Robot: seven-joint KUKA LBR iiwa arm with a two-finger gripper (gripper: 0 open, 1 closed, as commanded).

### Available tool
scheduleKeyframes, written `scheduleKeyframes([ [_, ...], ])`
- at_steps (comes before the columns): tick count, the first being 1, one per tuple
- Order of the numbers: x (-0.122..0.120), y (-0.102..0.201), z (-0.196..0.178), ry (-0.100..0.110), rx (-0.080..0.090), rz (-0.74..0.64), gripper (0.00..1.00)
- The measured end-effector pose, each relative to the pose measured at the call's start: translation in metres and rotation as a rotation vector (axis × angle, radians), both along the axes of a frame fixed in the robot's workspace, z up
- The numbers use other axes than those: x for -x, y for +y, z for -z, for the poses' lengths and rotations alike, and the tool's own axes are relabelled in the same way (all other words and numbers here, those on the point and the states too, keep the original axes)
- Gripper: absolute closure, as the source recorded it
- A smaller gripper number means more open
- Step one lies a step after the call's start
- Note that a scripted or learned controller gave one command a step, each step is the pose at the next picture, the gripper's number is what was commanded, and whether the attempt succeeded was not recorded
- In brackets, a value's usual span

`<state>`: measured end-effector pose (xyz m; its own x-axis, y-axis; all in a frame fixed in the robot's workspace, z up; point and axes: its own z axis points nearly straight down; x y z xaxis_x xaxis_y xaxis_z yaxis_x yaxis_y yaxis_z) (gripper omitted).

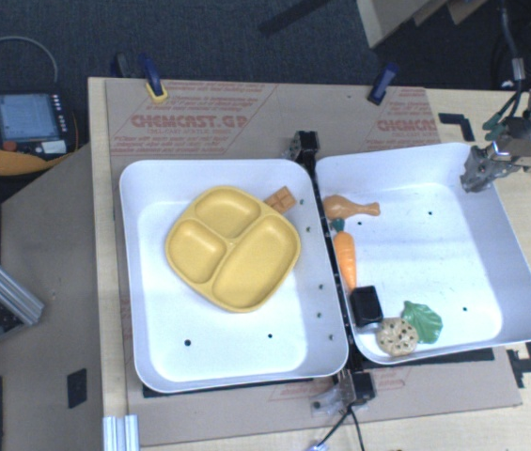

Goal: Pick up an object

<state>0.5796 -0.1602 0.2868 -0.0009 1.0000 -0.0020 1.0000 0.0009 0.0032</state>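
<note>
The right bin (453,252) holds a chicken drumstick (350,208) and an orange carrot (345,258) along its left wall. A black block (367,305), a round cookie (397,336) and a green leafy piece (424,319) lie near its front left corner. My gripper (479,171) hangs at the bin's far right corner, well away from all of them, with nothing seen between its fingers.
The left bin (152,280) carries a yellow divided plate (234,248) with a small brown block (280,199) at its far edge. Blue clamps (155,80) hold the cardboard base at the back. A pendant with a screen (23,120) sits far left.
</note>
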Motion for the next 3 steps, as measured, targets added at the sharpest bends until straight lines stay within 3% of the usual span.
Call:
scheduleKeyframes([
  [2,0.014,0.109,0.033,0.007,-0.004,-0.004,1.0],
  [3,0.012,0.161,0.031,0.003,-0.002,-0.002,1.0],
])
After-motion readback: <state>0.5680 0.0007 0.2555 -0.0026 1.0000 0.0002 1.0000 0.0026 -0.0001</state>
